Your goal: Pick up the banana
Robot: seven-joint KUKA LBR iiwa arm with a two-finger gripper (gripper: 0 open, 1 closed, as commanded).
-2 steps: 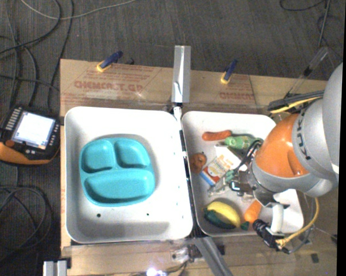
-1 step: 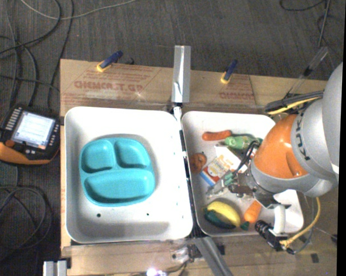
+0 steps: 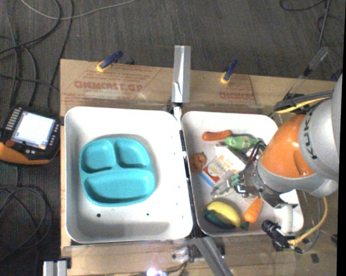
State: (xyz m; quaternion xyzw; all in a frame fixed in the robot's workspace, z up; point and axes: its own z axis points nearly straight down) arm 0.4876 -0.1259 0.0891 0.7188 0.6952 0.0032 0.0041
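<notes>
Dark carpet point(image 3: 166, 21) lies all round your bench, with black cables point(image 3: 29, 28) looping across it at the upper left and lower left; on the bench you have a brown cardboard sheet point(image 3: 135, 82) printed in faded red, pinned along its far edge by two clamps with yellow and blue ends point(image 3: 109, 60); a grey metal upright point(image 3: 181, 72) stands between them, above the seam of the two bins. Left of the bench you see a teach pendant point(image 3: 28, 135) with a lit screen and orange casing resting on the carpet. Your left bin point(image 3: 71, 216) holds a turquoise divided tray point(image 3: 118, 169); your right bin point(image 3: 191, 186) holds the clutter. The arm point(image 3: 308, 150) comes in from the right, its orange band over the bin's right half; the gripper point(image 3: 232, 185) hangs low near the bin's middle, and you cannot tell how its jaws stand. The banana point(image 3: 222, 211) lies at the near edge of the right bin, just below the gripper, touching a dark green item point(image 3: 218, 221); a carrot point(image 3: 251, 211) lies just beside it on the right; a white printed packet point(image 3: 220, 166), a green bottle point(image 3: 239, 142), a red-orange piece point(image 3: 217, 134) and a small brown piece point(image 3: 199, 160) lie farther back.
</notes>
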